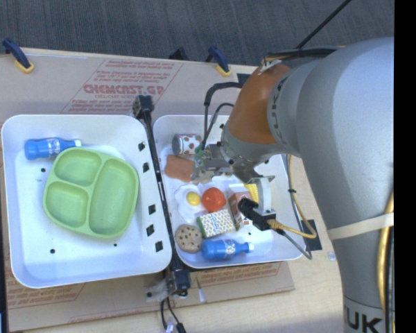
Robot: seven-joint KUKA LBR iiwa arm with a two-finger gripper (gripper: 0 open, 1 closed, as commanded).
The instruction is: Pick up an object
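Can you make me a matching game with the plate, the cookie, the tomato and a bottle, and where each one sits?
Things:
1. green divided plastic plate
2. round brown chocolate-chip cookie
3. round red toy tomato
4. small blue plastic bottle

Places:
A. right bin, near front corner
B. left bin, behind the plate
C. left bin, middle
D. right bin, beside the fried egg toy

Pairs: 1-C, 2-A, 3-D, 4-B
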